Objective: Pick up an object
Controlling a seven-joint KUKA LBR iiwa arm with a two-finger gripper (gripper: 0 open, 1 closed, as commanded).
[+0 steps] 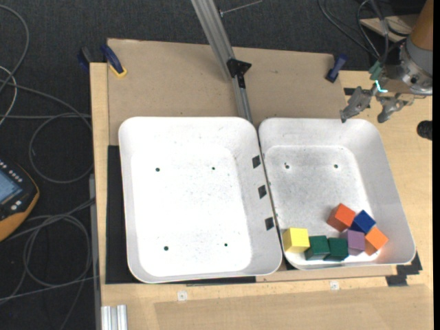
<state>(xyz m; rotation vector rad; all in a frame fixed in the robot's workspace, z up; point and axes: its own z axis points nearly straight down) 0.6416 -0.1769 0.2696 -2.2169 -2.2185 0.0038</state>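
Several small blocks sit bunched in the near right corner of the right bin: a yellow block, two green blocks, a purple block, a blue block, a red-orange block and an orange block. My gripper hangs above the far right corner of that bin, well away from the blocks. Its two fingers are spread apart and nothing is between them.
The left bin lies beside the right one. A slanted metal pole rises from between the bins at the back. Blue clamps sit on the bench's far corners. Cables and a handheld device lie on the floor at left.
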